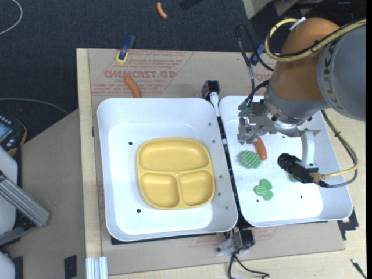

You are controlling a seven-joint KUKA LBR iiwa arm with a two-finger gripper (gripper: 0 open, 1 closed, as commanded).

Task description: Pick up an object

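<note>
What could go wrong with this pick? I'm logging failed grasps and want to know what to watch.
The orange sausage-like piece lies right beside the round green piece, so the gripper above them may nudge or catch both. It also sits near the right bin's left wall, which could block a finger.

dark carpet floor (70, 16) all round, a tan bench board (157, 71) with faded red lettering, a stray orange bit (161, 10) lying on the carpet up top.
</note>
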